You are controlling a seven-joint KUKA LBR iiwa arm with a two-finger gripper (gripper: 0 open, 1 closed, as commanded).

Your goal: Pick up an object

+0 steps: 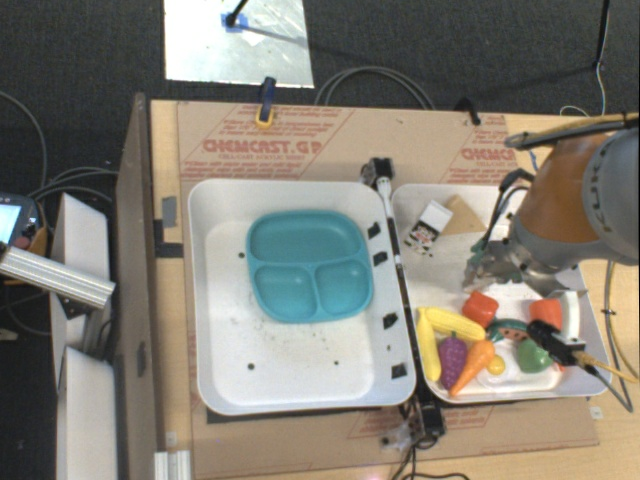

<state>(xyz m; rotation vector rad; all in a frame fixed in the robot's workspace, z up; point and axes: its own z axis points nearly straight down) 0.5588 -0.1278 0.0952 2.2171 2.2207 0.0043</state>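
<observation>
The bench [300, 133] is covered with brown cardboard that carries red printed letters, and it stands on a dark carpet floor. A shiny silver sheet [238, 26] lies on the floor behind it. On the bench two shallow white bins sit side by side, with rounded corners and smooth plastic walls.

The left bin [225, 368] holds a teal plastic plate [308, 265] with three compartments, lying flat near the middle.

The right bin [440, 268] holds the small things. The grey arm with its orange band [560, 203] reaches in from the right, and the gripper [487, 266] is low over the middle of this bin, just above a red-orange toy [480, 307]. Whether its fingers are open or closed I cannot tell, and I see nothing between them.

In the front part of the bin lies a heap of smooth toy food: a yellow banana [428, 340], a purple bunch of grapes [453, 357], an orange carrot [475, 361], a green piece [533, 357] and another red piece [546, 312], all close together or touching. At the back of the bin, apart from the heap, lie a small white box with dark print [430, 226] and a tan flat piece [464, 214] just beside it.
</observation>
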